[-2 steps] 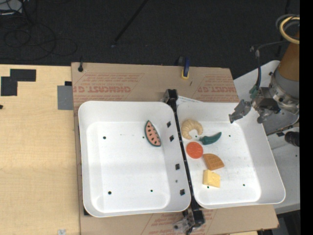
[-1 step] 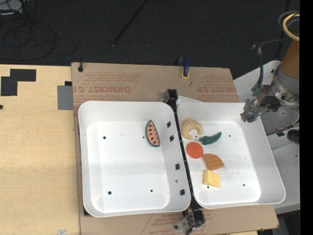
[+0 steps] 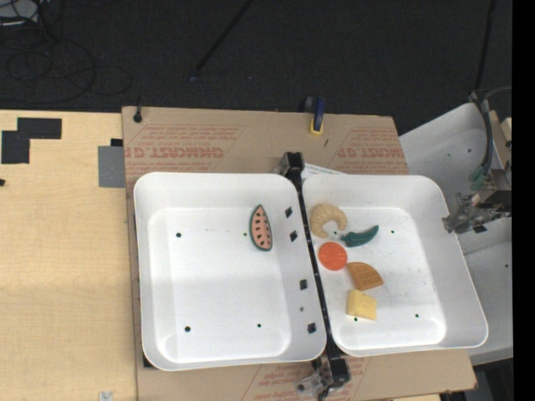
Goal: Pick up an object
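Observation:
A watermelon slice lies in the left white bin, near its upper right part. In the right white bin, close to the divider, lie a tan croissant, a dark green pepper, a red-orange round piece, a brown wedge and a yellow cheese block. They form a loose column, and the round piece touches the croissant's lower end.
The bins sit on a cardboard sheet on a wooden bench. Black clamps join the bins along the middle. A small metal fixture with cables stands just past the right bin's rim. A blue and yellow clamp grips the cardboard's far edge.

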`<state>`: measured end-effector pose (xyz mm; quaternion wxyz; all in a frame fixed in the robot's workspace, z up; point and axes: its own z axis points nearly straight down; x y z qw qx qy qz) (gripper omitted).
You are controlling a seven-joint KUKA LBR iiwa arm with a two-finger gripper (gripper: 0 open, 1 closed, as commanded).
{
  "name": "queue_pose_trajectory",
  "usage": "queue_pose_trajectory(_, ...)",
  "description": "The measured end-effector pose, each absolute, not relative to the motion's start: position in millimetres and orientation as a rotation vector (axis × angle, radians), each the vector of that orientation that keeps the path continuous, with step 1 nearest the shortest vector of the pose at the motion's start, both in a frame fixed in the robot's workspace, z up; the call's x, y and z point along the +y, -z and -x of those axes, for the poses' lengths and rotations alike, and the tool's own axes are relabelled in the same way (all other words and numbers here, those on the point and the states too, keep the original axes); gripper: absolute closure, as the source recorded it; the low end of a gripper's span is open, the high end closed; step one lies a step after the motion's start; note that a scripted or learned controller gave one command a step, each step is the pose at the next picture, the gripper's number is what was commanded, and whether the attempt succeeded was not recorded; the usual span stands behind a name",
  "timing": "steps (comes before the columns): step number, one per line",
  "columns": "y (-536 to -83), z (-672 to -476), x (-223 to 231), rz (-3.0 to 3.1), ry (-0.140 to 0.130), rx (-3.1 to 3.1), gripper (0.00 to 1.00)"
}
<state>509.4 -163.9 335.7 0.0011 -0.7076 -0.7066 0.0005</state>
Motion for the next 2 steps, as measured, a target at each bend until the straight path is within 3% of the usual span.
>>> queue_pose_trajectory(1,-404.0,-474.7,-211.1,2.23,0.001,-2.222,1.0)
queue_pose_trajectory(2,-322.9,-475.5,-146.2,2.21,-0.006,-2.22,1.0)
